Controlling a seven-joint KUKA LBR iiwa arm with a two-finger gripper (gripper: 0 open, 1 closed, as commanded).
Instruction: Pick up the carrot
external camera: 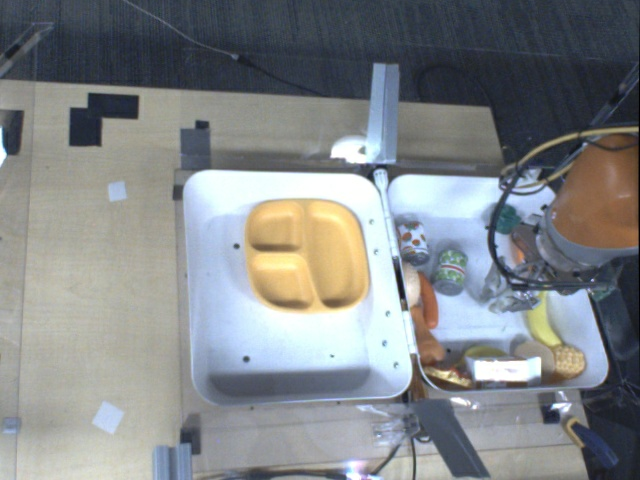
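Carrot (429, 304) lies along the left wall of the right bin (470, 193), just near of a small can (412, 240), untouched. Gripper (512, 296) hangs over the same bin's right half, well apart from the carrot, beside a banana (543, 325); cannot tell its opening. Left bin (215, 358) holds a yellow divided plate (304, 254).

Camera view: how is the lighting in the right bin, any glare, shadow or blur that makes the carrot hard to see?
Camera view: even, soft light, no hard glare on the right bin. The carrot lies along its left wall, slightly soft but readable. The hand is blurry and casts a faint shadow. The left bin has shading along its near wall.
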